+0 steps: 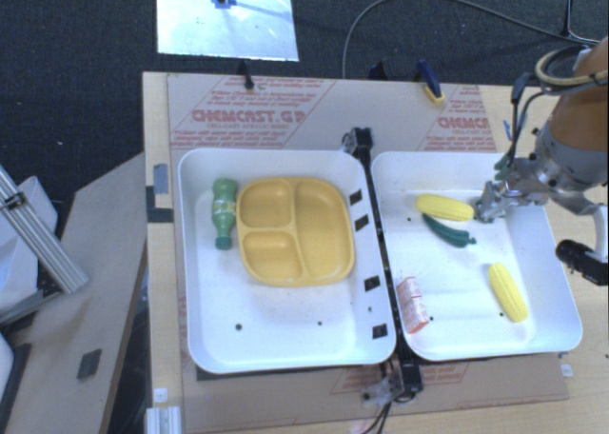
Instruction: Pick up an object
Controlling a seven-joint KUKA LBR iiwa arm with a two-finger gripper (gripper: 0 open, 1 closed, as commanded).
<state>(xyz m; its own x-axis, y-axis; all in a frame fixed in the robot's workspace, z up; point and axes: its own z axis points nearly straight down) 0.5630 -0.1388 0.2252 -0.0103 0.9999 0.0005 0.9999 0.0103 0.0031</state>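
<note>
Two shallow white plastic bins sit side by side on the table, left bin and right bin. The left bin holds a yellow three-compartment plastic tray in the middle and a small green plastic bottle lying just beside the tray toward the bin's left edge.

The right bin holds four candidates. A yellow toy corn cob lies near the bin's far edge, and a dark green pepper-like toy is touching or just beside it on the near side. A second yellow corn cob lies toward the bin's right edge, well apart from those. A small red-and-white can lies on its side near the bin's left edge.

The metal hand on the grey arm is low in the right bin, just beside the right end of the first corn cob. Nothing is visibly between its parts; whether they are apart or together I cannot tell, too small and blurred.

Risks, as judgement: the hand looks off the cob's end, so closing may pinch air or nudge the cob. The green toy crowding the cob could get caught too or be shoved aside. The cob is round and smooth, so it is likely to roll or squirt out.
</note>
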